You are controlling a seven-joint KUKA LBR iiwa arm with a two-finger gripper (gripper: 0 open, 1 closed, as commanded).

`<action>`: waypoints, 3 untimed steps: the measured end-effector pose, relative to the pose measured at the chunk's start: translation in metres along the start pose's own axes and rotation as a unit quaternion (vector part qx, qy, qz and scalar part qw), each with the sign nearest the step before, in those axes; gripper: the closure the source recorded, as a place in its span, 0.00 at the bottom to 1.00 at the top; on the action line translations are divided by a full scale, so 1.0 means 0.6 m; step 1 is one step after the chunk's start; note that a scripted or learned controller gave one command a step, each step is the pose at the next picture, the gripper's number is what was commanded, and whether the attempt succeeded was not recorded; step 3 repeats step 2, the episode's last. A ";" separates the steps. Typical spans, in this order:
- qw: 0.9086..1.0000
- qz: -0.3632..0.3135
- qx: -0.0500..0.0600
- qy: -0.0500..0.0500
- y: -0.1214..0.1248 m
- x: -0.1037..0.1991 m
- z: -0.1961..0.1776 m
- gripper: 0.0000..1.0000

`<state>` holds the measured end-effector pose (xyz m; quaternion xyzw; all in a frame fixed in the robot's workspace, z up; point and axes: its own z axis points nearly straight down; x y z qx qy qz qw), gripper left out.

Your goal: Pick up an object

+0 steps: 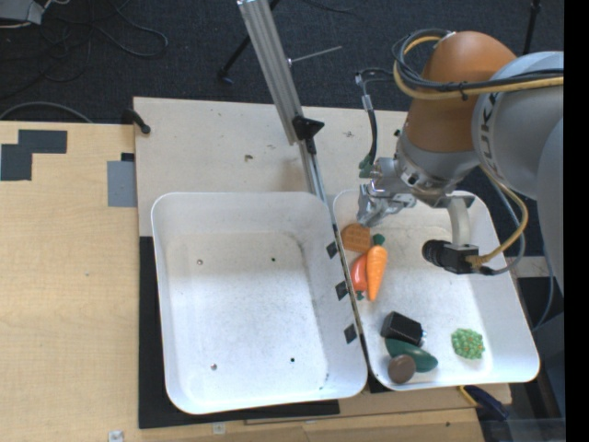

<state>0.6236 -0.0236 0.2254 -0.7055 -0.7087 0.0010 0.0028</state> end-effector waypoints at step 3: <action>1.000 0.000 0.000 0.000 -0.074 0.167 -0.024 1.00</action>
